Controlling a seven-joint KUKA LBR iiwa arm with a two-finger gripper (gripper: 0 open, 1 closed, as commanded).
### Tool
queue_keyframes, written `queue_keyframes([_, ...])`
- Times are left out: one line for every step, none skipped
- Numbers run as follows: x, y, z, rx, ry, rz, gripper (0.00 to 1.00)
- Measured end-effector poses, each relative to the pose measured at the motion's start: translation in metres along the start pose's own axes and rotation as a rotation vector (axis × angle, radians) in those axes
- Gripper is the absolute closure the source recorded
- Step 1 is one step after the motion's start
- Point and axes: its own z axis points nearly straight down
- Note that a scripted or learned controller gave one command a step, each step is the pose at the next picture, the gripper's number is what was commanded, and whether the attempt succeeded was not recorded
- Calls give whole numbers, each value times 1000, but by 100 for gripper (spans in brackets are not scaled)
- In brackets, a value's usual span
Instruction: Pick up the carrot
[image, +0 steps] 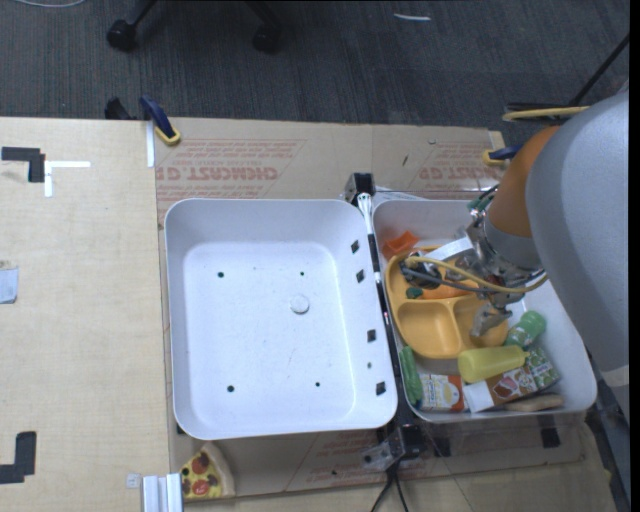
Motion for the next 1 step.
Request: queue_keyframes([23, -6, 0, 0, 0, 1, 0])
